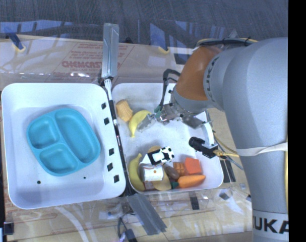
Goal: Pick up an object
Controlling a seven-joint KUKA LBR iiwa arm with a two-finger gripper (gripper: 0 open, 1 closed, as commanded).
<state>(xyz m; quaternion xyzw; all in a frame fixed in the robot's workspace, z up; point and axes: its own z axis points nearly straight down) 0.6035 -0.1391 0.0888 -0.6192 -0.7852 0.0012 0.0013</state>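
My gripper (159,115) is low in the right bin (211,144), at its upper middle, under the orange wrist band. Its tip lies right beside the right end of a small yellow banana (137,121), and I cannot tell whether they touch. A tan bread-like piece (123,109) lies just left of the banana against the bin's left wall. At the bin's front edge several toys are heaped: a black-and-white cow (161,156), a white carton (153,174), an orange-red block (192,166), a carrot (191,181) and a second banana (134,172).
The left bin (16,185) holds a blue divided plate (63,140). A black cable plug (202,147) hangs over the right bin's right side. The grey arm covers the bench to the right of the bin.
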